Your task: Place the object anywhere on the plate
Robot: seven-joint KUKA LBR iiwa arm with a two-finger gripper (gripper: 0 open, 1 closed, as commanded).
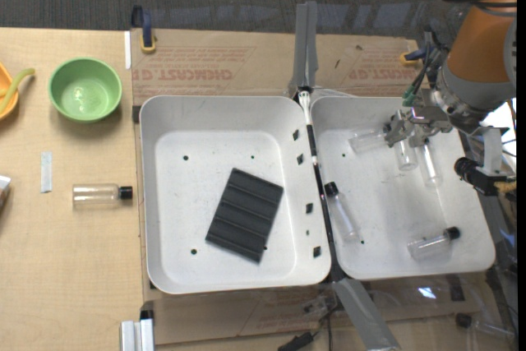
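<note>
**Claw over the right bin, plate alone on the left**

The claw [408, 131] hovers at upper right above the right bin [468, 259]; clenched or released, hard to tell. Clear vials lie below: one [340, 211] by the divider, another [431, 243] lower right. The dark ribbed plate [244, 214] sits in the left bin [156, 201].

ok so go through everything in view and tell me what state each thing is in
black plate: flat in the left bin, nothing on it
vial: lying down at the right bin's left edge
second vial: lying down, lower right corner
green bowl: upright
small bottle: on its side on the bench
</note>
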